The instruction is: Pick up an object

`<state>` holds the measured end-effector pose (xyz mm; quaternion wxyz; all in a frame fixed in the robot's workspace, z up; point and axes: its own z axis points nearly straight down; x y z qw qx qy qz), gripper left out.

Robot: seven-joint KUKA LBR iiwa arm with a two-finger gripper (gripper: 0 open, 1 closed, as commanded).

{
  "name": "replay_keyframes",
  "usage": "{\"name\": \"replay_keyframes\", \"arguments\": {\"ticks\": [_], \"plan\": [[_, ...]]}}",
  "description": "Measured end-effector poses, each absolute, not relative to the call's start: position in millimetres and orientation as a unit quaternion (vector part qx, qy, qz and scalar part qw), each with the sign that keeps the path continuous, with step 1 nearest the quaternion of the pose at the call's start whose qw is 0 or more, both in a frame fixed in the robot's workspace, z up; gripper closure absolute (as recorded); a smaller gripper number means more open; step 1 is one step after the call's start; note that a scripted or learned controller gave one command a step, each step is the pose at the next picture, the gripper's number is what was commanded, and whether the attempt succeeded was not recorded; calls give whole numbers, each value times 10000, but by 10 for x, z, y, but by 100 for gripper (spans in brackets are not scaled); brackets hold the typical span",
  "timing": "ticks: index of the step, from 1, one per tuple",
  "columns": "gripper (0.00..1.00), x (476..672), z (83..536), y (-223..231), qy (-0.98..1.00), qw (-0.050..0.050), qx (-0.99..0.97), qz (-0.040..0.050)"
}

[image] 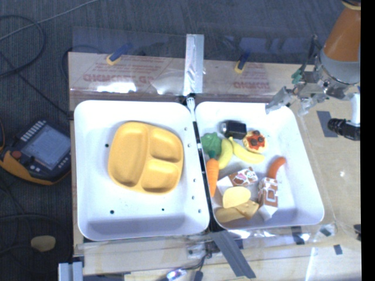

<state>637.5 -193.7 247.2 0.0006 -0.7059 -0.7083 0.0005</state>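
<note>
The right bin (304, 157) holds several toy foods: a black block (235, 127), a green pepper (211, 143), a banana (245, 152), a red-topped round piece (255, 139), a carrot (212, 173), a red sausage (275, 167), two small cartons (269, 192) and pale bread slices (235, 199). My gripper (290, 103) hangs over the bin's far right rim, above and right of the black block. It is open, with nothing between its fingers. The arm's orange band (344, 31) is at the top right.
The left bin (94, 204) holds a yellow compartment plate (146, 156). A handheld pendant (40, 151) lies on the floor to the left. Yellow clamps (119, 54) and a taped strip (194, 69) sit on the board behind the bins.
</note>
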Motion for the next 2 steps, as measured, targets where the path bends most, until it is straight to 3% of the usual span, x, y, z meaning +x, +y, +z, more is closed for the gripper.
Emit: {"name": "replay_keyframes", "arguments": {"ticks": [1,2], "plan": [[0,5935,1303,-1766,-7184,10,-6957,12],[0,6151,1958,-2211,-7151,-6,-6990,9]]}}
